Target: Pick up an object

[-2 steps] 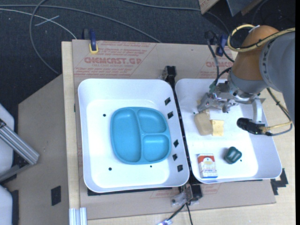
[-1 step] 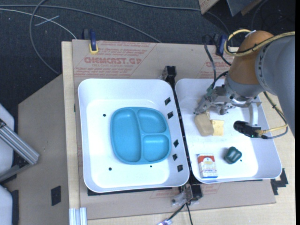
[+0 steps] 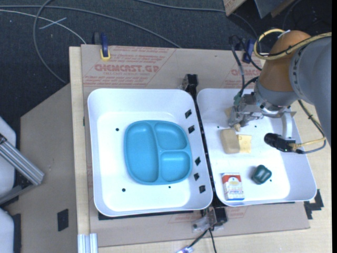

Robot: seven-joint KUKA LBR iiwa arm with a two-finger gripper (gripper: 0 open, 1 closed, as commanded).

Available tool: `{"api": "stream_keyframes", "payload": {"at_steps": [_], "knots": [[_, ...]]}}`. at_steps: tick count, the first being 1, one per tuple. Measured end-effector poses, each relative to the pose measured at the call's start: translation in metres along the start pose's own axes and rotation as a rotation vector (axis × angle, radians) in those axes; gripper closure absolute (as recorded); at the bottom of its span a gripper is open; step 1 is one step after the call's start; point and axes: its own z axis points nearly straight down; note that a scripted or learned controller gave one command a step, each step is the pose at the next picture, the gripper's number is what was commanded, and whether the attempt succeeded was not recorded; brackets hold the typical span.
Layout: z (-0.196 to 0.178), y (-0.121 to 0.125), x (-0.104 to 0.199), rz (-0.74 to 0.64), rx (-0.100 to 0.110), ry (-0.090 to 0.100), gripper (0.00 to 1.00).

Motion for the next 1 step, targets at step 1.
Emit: {"api": "stream_keyframes", "payload": {"at_steps": [1], "knots": [[-0.0616, -0.0022, -0.0069, 0.001, -0.007, -0.003, 1.0]]}}
